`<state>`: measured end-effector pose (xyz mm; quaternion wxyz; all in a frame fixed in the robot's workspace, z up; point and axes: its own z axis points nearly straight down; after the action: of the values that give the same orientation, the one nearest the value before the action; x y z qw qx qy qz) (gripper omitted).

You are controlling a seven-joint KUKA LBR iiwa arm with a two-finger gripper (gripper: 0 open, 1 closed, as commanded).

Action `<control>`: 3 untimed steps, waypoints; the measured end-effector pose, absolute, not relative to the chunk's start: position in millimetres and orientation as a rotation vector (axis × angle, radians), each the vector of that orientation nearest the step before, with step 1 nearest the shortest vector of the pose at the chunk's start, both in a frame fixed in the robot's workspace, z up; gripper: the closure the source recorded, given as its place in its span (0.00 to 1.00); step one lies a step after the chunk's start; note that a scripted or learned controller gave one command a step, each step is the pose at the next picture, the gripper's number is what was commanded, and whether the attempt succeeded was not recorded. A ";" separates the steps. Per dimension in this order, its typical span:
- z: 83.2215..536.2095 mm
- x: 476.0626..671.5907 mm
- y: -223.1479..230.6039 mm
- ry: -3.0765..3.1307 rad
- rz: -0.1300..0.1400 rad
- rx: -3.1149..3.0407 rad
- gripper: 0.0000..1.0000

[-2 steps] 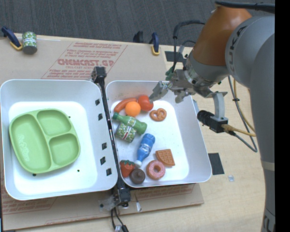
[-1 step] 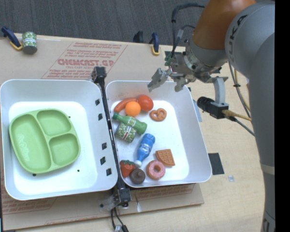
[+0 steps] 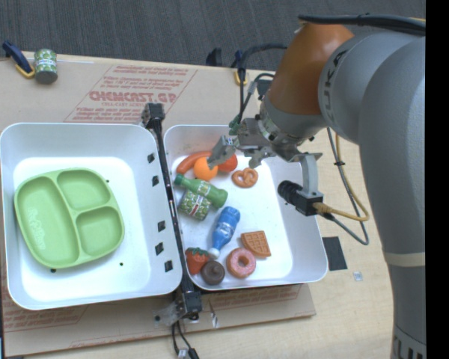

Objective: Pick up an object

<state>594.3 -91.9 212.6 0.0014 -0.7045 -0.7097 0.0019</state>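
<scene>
Two white bins side by side on the tabletop (image 3: 30, 103), which is covered by printed cardboard. Left bin (image 3: 67, 286) holds a green divided plate (image 3: 69, 217), lying flat.

Right bin (image 3: 303, 238) holds the toy food. Far end: an orange ball-shaped piece (image 3: 204, 168) with a carrot-like piece (image 3: 185, 161) just left of it and a red piece (image 3: 227, 162) to its right. A pretzel (image 3: 245, 176) lies just right of those. Middle: a green bottle (image 3: 202, 188) on its side, touching a green can (image 3: 195, 204) below it. A blue bottle (image 3: 224, 228) lies tilted toward the near side. Near end: a waffle (image 3: 257, 243), a pink-iced donut (image 3: 242, 262), a chocolate donut (image 3: 212, 273) and a strawberry (image 3: 196, 259), close together.

Arm comes in from the right, orange band above the wrist. Gripper (image 3: 226, 149) sits low over the far end of the right bin, right at the orange and red pieces. Fingers: cannot tell whether apart or together; too dark and cluttered there. Nothing visibly held between them.

Far left corner of the tabletop: a small green can (image 3: 46, 64) beside a blue-and-yellow clip (image 3: 19, 58).
</scene>
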 end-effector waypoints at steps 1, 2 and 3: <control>233.6 527.1 -43.0 -2.230 0.004 -2.212 0.00; 298.1 484.2 -38.9 -2.229 0.000 -2.216 0.00; 184.4 487.1 -95.4 -2.225 0.006 -2.213 0.00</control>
<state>487.1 -95.4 184.4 0.0015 -0.7052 -0.7090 0.0020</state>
